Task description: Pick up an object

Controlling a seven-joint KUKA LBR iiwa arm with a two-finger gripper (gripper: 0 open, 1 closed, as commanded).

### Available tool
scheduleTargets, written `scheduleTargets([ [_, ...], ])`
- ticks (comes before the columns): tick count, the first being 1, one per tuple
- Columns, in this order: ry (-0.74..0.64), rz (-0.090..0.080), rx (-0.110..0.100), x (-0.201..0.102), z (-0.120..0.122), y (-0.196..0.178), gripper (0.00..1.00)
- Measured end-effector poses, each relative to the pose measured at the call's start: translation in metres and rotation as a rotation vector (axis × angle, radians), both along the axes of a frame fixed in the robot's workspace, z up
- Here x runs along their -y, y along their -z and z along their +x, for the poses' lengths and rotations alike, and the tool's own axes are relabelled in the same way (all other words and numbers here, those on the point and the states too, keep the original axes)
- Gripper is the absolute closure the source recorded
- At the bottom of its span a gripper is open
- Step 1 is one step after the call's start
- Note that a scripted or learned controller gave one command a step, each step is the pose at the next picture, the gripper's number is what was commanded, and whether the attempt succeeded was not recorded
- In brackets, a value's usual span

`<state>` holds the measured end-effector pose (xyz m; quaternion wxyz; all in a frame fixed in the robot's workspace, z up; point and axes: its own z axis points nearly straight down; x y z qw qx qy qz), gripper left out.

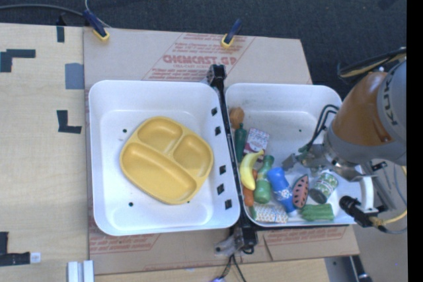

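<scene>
The pincer [299, 160], grip state honestly impossible to tell, hovers at 3 o'clock in the right bin [284, 94] near the watermelon slice [300, 189] and can [322, 187], so it probably wants a straight drop on one isolated toy.

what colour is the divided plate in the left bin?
Yellow. The divided plate lies in the left bin, plain in the camera view.
</scene>
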<state>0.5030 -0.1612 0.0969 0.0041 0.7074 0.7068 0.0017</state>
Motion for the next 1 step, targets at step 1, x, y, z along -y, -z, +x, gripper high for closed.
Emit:
scheduleTargets([
  [1,-0.004,0.003,-0.004,-0.0374,0.0631,0.0111,0.0],
])
